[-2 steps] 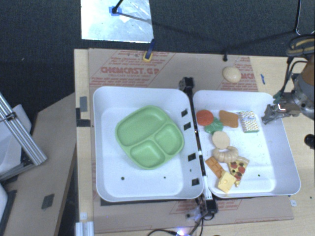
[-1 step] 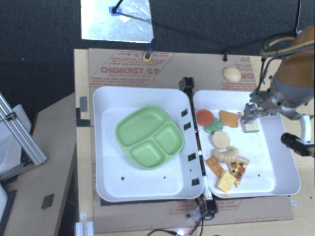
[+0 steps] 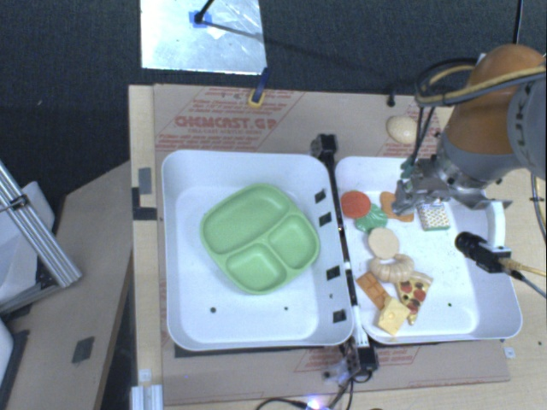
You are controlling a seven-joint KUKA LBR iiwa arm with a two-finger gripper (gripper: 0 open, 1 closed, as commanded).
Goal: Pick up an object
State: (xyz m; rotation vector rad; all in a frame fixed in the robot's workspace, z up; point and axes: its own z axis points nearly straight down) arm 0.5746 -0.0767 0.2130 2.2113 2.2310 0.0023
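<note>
Left bin (image 3: 184,314): green divided plate (image 3: 259,237) at centre, not a target. Right bin (image 3: 487,310): toy food clustered toward 9 o'clock; red disc (image 3: 355,203), pizza slice (image 3: 412,290), cheese wedge (image 3: 393,318). Hand (image 3: 416,193) sits low at the bin's 12 o'clock by the waffle piece (image 3: 434,217); can't tell its state. Looks like approach step; next needs a clean descent onto one item

Evenly bright from above, with white bins (image 3: 256,331) washed nearly featureless, soft faint shadows, glare on the foil sheet (image 3: 203,26), slightly soft focus throughout.
</note>
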